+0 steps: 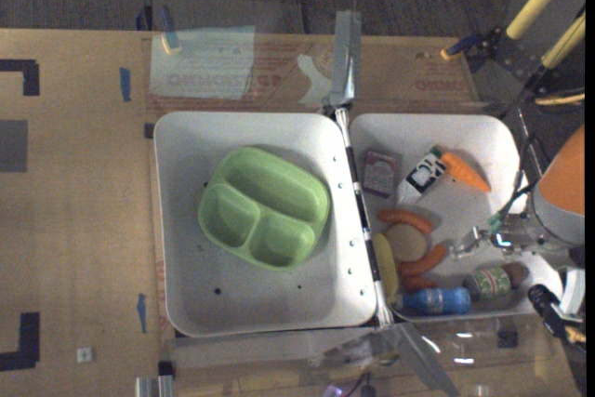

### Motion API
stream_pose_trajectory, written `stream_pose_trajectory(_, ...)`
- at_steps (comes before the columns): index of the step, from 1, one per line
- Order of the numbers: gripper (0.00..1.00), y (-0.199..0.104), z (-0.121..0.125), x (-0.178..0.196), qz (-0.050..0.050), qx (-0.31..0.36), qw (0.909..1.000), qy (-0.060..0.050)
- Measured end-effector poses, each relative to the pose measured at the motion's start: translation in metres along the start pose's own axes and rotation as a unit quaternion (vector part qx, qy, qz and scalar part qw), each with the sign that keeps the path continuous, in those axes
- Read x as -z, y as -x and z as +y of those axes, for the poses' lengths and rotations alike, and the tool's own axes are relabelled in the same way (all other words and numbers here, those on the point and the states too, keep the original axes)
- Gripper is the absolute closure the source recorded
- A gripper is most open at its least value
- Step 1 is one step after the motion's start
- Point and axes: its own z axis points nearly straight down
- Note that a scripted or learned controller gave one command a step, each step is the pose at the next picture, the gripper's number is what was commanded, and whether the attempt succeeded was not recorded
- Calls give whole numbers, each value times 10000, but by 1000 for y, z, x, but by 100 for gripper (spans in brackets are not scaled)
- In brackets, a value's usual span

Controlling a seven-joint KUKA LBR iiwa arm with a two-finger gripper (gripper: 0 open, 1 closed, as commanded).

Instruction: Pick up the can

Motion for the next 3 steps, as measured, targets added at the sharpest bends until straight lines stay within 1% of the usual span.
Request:
stream_pose_trajectory(1,0,6,0,-11,16,107,9999,-22)
stream_pose_trajectory(2,0,-12,-2,-10,-2,438,9990,-13)
stream_pose_trajectory(3,0,13,40,-10,91,757,9971,-33)
